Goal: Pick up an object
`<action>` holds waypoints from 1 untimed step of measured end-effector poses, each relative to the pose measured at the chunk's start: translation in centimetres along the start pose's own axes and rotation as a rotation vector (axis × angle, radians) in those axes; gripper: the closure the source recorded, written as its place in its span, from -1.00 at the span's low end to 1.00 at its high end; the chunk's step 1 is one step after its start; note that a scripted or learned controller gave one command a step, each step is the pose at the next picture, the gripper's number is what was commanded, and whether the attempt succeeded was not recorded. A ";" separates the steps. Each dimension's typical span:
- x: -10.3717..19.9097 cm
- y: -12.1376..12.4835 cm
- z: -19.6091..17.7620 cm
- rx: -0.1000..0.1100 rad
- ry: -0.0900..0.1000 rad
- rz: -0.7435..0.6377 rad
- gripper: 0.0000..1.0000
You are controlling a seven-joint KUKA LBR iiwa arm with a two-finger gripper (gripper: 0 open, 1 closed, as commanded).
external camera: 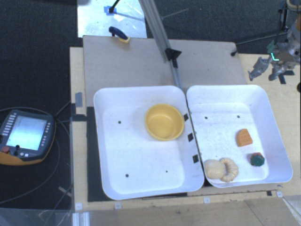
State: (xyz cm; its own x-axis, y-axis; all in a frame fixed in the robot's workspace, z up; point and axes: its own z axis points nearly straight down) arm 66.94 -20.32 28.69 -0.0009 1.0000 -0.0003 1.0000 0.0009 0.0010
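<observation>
A yellow bowl (163, 121) stands upright in the left bin (117, 173), near its back right corner. The right bin (221, 98) holds three things along its near right side. An orange block (243, 137) lies by the right wall. A small dark green object (257, 159) sits just in front of that block. A cream, pastry-like toy (221, 169) rests in the front left corner. My gripper (269, 72) hangs beyond the right bin's back right corner, over the bench and well away from every object. Its fingers stand open with nothing between them.
A slanted metal pole (157, 27) runs down to the gap between the bins at the back. A yellow and black clamp (120, 34) sits on the cardboard's far edge. Off the bench at the left lies a teach pendant (26, 135).
</observation>
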 end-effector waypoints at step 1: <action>0.0 0.0 0.0 0.000 0.000 0.000 -1.00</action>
State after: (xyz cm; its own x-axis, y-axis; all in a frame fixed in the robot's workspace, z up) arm 66.94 -20.32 28.69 -0.0009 1.0000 -0.0003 1.0000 0.0009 0.0010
